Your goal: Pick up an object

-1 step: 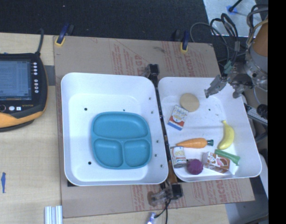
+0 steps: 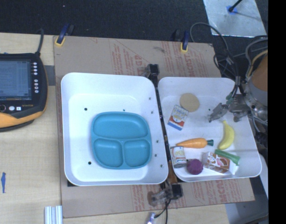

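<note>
**A:** Where's the gripper (image 2: 225,110) right now?

**B:** Over the right shallow white bin (image 2: 254,169), upper right part. Fingers look spread, nothing between them. Grey arm comes in from the right, mostly cut off by the frame edge.

**A:** Nearest object?

**B:** Yellow plastic banana (image 2: 227,135), just below the gripper, apart from it. Long axis runs near-vertical in the view, slight curve, top tip pointing toward the gripper.

**A:** Rest of that bin?

**B:** Orange toy carrot (image 2: 195,143) lying left-right, green end to the right. Tan round disc (image 2: 189,102) near the top. Small white carton with red and blue print (image 2: 178,117) tilted beside it. Small printed can (image 2: 178,156), dark purple ball (image 2: 195,166) and a flat brown-and-white packet (image 2: 217,162) along the bottom. A green stick-shaped piece (image 2: 226,156) lies on the packet; can't tell what it is.

**A:** Left bin?

**B:** Left white bin (image 2: 75,125) holds a blue three-compartment plate (image 2: 120,139), lying flat.

**A:** Surroundings?

**B:** Both bins sit on a brown cardboard sheet (image 2: 110,55) clamped to the light wood counter (image 2: 26,171). Teach pendant with a screen (image 2: 17,90) at the left, partly cut off. Dark carpet behind.
</note>
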Controlling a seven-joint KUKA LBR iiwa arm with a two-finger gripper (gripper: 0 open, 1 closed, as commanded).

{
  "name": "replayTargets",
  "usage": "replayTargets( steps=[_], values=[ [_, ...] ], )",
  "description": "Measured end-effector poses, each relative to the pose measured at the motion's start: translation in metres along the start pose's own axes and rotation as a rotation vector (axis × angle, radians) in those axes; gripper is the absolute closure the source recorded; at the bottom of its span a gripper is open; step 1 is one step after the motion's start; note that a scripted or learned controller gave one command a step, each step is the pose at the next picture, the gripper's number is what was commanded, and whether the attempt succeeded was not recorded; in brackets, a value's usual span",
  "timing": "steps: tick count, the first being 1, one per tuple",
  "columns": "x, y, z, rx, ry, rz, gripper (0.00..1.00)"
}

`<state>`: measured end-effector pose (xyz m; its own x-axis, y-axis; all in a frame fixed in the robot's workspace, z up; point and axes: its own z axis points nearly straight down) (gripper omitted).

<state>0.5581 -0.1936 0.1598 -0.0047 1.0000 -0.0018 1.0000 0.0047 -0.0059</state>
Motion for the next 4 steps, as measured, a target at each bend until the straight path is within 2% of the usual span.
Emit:
replayTargets(
  steps=[1,2,3,4],
  values=[
    [-0.019,-0.043,0.064,-0.015,-0.004,-0.002,0.0],
    [-0.023,-0.043,0.052,-0.017,-0.011,-0.004,1.0],
    [-0.022,-0.043,0.053,-0.015,-0.009,-0.004,0.0],
    [-0.023,-0.043,0.042,-0.014,-0.011,-0.007,1.0]
  ],
)
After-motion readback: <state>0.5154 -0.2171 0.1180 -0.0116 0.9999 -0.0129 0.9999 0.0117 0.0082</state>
